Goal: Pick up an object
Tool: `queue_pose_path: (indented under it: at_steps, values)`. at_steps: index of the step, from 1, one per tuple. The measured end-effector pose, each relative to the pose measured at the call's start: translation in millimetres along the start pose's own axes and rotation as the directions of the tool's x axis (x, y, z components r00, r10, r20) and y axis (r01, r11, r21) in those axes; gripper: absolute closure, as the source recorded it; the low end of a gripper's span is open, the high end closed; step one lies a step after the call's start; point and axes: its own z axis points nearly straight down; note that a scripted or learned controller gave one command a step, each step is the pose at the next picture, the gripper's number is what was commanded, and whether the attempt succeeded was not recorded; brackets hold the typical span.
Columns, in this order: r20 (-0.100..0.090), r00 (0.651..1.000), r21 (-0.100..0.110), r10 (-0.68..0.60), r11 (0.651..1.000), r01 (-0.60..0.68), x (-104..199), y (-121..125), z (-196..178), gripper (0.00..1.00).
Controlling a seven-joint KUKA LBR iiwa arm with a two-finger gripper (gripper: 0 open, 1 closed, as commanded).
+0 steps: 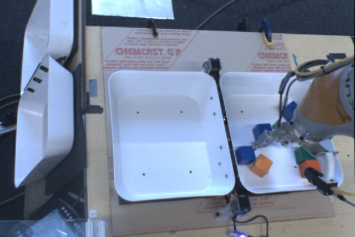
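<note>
Gripper (265,139) hovers low in right bin (244,86), lower right, to reach blue block (260,131); you cannot tell its grip.

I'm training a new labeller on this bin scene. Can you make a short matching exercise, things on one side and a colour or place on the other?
Things:
1. block nearest the bins' shared wall
2. block at the right bin's front
3. block under the arm
4. left bin

Descriptions:
A. green
B. white
C. blue
D. orange

Pairs: 1-C, 2-D, 3-A, 4-B
</note>
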Motion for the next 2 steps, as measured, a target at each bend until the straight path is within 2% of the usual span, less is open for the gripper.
queue_pose_path:
  at_steps: [2]
  values:
    - [0.0,1.0,-0.001,0.001,1.0,-0.001,1.5,-1.6,1.0,0.0]
